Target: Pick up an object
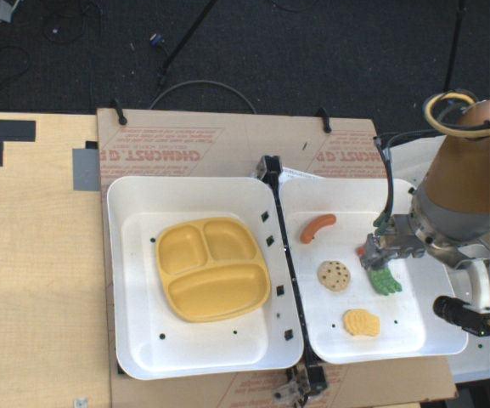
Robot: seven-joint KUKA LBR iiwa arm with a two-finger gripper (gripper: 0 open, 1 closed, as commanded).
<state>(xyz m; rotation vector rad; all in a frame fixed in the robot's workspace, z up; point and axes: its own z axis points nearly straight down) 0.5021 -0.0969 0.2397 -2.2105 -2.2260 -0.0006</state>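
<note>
Green is the colour under the arm's tip: a small leafy toy vegetable (385,280) lies in the right bin (414,334), and the pincer (377,253) sits directly over its upper end, near enough that we read this piece as the one being attempted. Whether the pincer is released or clenched we cannot tell; the dark mechanism is too small and shadowed, and nothing shows plainly as gripped, so we count the vegetable as resting on the bin floor.

The other pieces in that bin lie well apart from one another, which leaves room for a descent onto any of them: an orange-red sausage (318,227) near the divider, a chocolate-chip cookie (334,274) just left of the green piece, and a yellow waffle-like piece (361,322) toward the front.

The left bin (134,330) carries a yellow divided plate (213,268), lying flat and slightly turned. It is probably too broad for an easy grasp, which may explain why the arm works on the right side.

We judge the pick as not yet done.
</note>
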